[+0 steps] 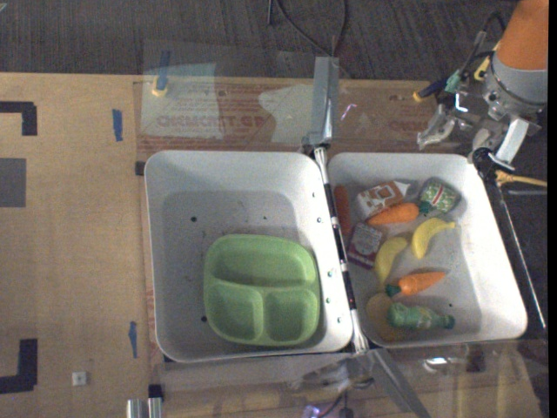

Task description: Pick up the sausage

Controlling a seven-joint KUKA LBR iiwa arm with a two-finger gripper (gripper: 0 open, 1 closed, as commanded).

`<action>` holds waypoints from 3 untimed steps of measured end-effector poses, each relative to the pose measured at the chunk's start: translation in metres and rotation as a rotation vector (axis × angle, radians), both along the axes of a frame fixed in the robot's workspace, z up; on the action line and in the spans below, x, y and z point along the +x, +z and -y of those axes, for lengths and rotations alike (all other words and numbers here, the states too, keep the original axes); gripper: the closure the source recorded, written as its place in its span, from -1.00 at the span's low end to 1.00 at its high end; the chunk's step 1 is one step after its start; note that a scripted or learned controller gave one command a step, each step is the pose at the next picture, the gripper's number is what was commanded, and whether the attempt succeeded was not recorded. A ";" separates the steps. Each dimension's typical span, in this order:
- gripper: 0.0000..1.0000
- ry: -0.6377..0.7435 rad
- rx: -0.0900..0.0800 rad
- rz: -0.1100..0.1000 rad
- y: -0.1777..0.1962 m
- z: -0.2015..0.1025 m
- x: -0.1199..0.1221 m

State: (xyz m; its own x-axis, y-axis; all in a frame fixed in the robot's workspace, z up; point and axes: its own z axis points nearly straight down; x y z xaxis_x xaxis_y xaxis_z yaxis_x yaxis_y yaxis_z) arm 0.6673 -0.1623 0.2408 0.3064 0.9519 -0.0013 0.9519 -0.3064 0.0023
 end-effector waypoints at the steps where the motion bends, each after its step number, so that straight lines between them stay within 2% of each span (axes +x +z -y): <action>1: -1.00 -0.030 0.003 -0.004 -0.109 -0.067 -0.001; 2: -1.00 -0.097 0.003 0.012 -0.149 -0.066 -0.015; 3: 1.00 -0.097 0.003 0.009 -0.139 -0.066 -0.016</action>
State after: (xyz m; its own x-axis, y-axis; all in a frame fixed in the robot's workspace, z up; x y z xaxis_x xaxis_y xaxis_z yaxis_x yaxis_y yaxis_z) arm 0.6517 -0.0962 0.1016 0.3973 0.9177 0.0049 0.9176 -0.3973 0.0092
